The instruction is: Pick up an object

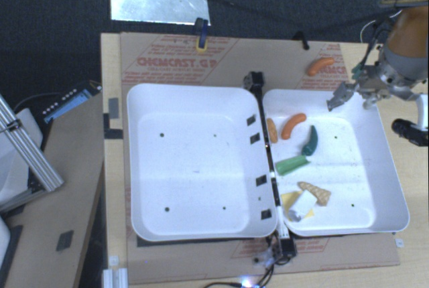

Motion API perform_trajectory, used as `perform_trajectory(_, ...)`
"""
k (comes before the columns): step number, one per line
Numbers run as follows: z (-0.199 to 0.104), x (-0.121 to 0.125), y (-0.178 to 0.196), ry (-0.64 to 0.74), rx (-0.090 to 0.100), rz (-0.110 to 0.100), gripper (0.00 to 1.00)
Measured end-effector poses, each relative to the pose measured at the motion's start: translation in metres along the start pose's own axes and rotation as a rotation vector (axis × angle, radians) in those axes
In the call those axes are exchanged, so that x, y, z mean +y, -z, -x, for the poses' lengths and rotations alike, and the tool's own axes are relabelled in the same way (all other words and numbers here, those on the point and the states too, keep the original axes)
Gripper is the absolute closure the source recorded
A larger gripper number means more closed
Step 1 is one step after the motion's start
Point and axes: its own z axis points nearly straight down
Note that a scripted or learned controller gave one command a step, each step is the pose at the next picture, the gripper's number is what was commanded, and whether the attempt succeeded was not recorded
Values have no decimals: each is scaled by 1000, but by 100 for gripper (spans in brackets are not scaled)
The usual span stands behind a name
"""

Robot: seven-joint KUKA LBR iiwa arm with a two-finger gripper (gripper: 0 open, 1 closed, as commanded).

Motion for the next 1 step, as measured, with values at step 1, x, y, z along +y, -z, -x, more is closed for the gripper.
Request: perform_trajectory(1, -60, 13, -74, 7, 4, -5, 0)
